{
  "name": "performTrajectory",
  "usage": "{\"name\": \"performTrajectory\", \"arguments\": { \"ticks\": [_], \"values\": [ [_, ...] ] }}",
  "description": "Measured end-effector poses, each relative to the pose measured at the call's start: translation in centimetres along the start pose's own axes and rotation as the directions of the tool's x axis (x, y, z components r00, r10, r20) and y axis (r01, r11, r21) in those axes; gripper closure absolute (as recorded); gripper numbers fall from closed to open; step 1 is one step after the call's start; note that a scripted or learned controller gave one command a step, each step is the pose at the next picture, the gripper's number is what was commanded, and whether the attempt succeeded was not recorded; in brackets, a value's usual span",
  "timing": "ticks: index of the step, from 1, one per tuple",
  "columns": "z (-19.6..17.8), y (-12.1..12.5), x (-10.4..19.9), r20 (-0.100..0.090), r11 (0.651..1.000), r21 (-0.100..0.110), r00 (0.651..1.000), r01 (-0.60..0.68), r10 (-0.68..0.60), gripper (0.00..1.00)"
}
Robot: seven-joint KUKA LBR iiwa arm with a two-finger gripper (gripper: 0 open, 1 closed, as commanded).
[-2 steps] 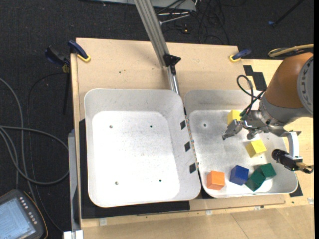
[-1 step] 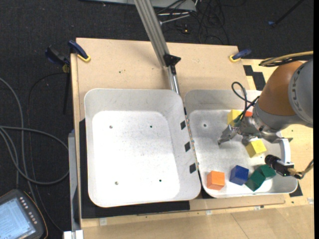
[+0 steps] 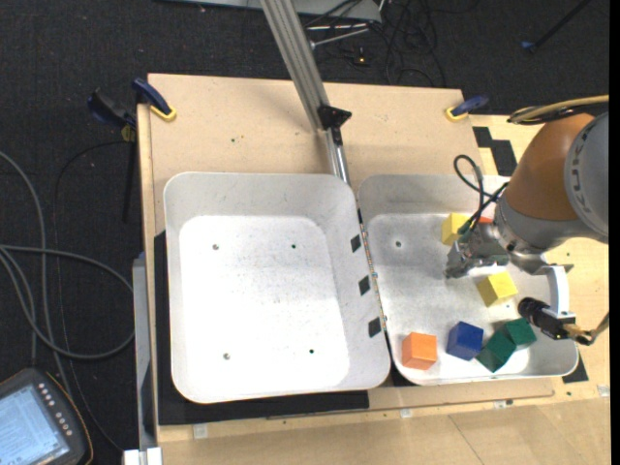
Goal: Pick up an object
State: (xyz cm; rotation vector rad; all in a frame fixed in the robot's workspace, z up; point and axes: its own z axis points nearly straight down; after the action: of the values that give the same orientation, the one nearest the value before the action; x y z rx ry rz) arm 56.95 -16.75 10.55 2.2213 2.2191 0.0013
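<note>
The end effector (image 3: 461, 258) hangs low in the right bin (image 3: 407, 223), by two yellow blocks (image 3: 498, 287); whether it grips anything I cannot tell. Orange (image 3: 419, 350), blue (image 3: 465, 340), green blocks (image 3: 508, 343) sit along the bin's near edge

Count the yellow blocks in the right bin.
2: one yellow block beside the hand, another yellow block just below it. The arm may hide more.

No readable text, labels, brands or numbers anywhere.
</note>
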Motion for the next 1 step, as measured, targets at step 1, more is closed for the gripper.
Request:
{"name": "performTrajectory", "arguments": {
  "ticks": [1],
  "values": [
    [-4.33,0.32,0.34,0.001,1.0,-0.004,1.0,0.003,-0.003,1.0]
  ]
}}
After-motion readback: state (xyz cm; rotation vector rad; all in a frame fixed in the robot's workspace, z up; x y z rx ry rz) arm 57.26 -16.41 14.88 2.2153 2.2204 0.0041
